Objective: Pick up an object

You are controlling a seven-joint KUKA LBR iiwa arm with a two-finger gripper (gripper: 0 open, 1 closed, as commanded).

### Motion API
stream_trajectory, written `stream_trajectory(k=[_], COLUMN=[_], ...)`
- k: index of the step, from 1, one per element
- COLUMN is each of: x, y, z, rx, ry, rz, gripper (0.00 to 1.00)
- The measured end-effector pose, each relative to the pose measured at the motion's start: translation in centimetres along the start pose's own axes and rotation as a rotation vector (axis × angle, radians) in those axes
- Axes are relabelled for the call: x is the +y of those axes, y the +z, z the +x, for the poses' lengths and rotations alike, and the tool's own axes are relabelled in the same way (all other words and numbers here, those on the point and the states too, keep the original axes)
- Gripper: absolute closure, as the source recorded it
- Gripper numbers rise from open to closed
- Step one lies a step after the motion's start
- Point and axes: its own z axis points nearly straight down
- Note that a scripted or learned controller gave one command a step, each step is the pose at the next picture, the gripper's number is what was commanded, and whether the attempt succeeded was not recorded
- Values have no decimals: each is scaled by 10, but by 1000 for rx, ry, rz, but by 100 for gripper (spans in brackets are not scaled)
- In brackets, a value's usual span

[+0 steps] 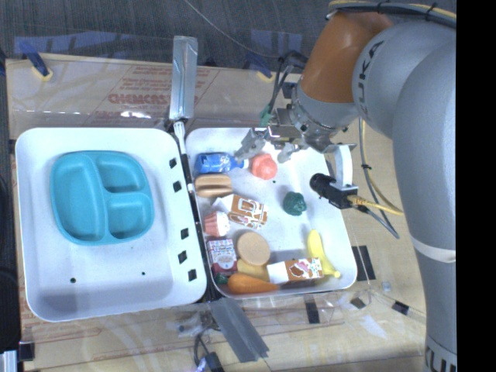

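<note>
The small round salmon-pink toy fruit (264, 167) sits near the far end of the right white bin (335, 237), and the two-finger gripper (267, 139) hangs right over it, fingers pointing down toward the bin floor. One pale finger (249, 142) reaches out to the left, toward the blue crumpled wrapper (213, 162), the other lies closer to the pink fruit; they look spread apart, nothing caught between them. The grey arm with its orange band (341, 49) comes in from the right and covers the far right corner of that bin.

Across the rest of the right bin: a toy hot dog in a tan bun (213, 184) lies just below the blue wrapper, against the left wall. A small printed orange-and-white carton (248, 210) lies tilted beside it. A dark green round lump (294, 203) sits alone toward the right, well apart from the carton. Lower down, a flat round tan biscuit (253, 247), a red-labelled little jar (222, 254), a yellow toy banana (318, 252), another printed carton (298, 270) and an orange toy carrot (249, 284) crowd the near end, most touching a neighbour.

In the left white bin (46, 285), a turquoise plastic divided tray (101, 196) lies flat, toward the far left part.
</note>
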Motion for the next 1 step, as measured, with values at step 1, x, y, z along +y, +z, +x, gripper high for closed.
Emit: stream_trajectory(k=[1], x=[27], y=[107], z=[-42], rx=[-11], ry=[-75], rz=[-35], gripper=[0])
